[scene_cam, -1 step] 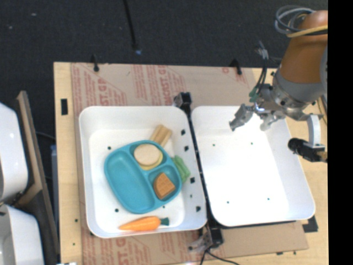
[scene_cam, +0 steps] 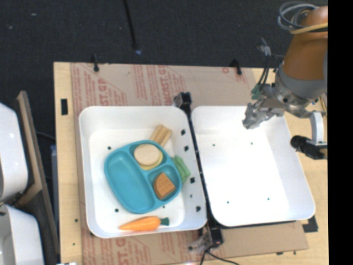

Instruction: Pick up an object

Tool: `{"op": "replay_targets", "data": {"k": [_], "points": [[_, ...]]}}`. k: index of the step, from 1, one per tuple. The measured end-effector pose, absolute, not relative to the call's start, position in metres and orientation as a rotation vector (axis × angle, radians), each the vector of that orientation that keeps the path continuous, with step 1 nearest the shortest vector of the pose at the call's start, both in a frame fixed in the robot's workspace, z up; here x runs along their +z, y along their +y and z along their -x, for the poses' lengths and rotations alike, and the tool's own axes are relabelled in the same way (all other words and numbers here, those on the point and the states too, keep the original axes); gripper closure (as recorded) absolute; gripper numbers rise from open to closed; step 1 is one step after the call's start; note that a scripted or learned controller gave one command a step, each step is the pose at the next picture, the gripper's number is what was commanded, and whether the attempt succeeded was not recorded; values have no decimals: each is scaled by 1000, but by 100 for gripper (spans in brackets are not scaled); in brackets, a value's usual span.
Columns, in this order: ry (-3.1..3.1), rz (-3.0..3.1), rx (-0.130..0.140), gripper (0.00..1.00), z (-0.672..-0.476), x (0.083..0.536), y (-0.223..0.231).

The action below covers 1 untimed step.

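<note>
The gripper (scene_cam: 252,118), its opening impossible to tell, hangs over the right bin (scene_cam: 259,203), well apart from the carrot (scene_cam: 144,223) lying lengthwise down-left.

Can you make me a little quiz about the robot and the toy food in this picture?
1. True or false: the carrot lies on the blue tray.
2. Which bin is the gripper over: A) left bin, B) right bin?
3. Fill in: the round biscuit lies in a compartment of the blue ____.

Key: 1 false, it lies in the bin beside the tray. 2 B. 3 tray.
</note>
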State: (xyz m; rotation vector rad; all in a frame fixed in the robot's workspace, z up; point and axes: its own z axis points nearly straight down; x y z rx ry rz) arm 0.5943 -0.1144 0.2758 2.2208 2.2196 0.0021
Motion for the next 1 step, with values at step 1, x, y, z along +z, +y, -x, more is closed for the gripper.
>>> {"op": "replay_targets", "data": {"k": [1], "points": [[2219,-2221,3,100,-594,286,-115]]}}
